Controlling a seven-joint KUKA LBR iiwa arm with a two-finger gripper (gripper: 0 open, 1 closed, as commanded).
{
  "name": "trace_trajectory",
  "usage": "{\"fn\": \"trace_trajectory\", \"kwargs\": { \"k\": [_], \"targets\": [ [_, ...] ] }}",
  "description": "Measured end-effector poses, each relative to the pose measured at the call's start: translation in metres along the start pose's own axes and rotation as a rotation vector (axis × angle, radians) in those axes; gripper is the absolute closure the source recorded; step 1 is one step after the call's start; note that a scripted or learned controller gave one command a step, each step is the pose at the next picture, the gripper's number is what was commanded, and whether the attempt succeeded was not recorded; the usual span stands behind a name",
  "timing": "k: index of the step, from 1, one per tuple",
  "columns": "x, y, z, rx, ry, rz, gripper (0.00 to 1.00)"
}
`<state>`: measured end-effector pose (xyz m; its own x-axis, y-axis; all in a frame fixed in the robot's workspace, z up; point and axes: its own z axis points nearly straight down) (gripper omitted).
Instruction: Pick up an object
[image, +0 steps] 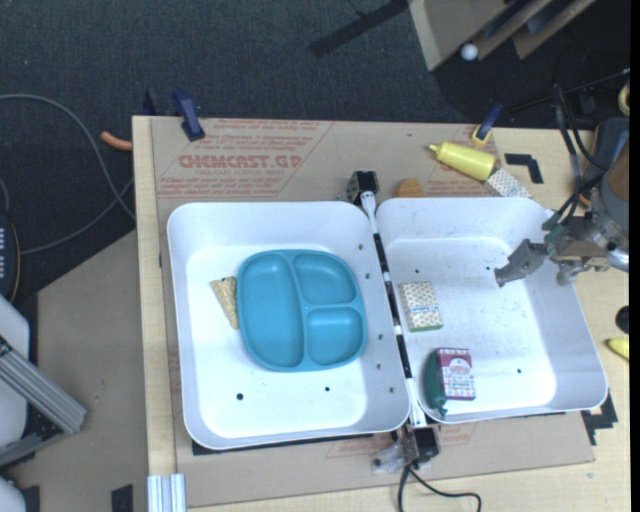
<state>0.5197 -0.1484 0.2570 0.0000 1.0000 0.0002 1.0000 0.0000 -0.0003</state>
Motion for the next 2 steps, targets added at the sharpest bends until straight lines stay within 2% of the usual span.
{"fn": "trace_trajectory", "kwargs": {
  "k": [1, 2],
  "targets": [
    [0.045, -0.007, 0.153, 0.004, 0.001, -0.001, 0.0],
    [0.051, -0.041, 0.173, 0.002, 0.001, 0.001, 0.0]
  ]
}}
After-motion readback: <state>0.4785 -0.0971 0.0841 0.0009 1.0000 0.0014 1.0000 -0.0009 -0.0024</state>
